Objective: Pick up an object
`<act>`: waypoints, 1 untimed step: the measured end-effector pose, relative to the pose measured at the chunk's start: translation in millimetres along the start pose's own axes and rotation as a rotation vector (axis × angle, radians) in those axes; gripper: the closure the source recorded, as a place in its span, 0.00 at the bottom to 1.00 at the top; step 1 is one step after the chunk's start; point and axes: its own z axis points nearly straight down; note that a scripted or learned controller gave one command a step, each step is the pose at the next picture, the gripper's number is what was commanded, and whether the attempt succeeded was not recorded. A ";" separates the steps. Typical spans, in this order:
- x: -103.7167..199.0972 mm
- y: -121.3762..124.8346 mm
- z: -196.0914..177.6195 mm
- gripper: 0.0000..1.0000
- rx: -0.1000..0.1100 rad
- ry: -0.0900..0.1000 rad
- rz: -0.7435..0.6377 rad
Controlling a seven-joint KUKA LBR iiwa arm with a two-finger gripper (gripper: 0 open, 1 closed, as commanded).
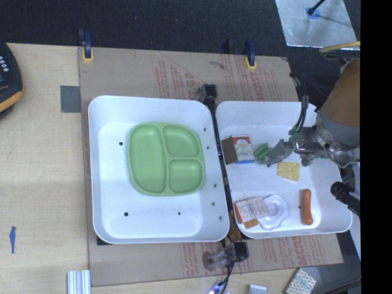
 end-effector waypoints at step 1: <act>-65.1 23.9 117.7 0.00 0.005 -0.002 0.003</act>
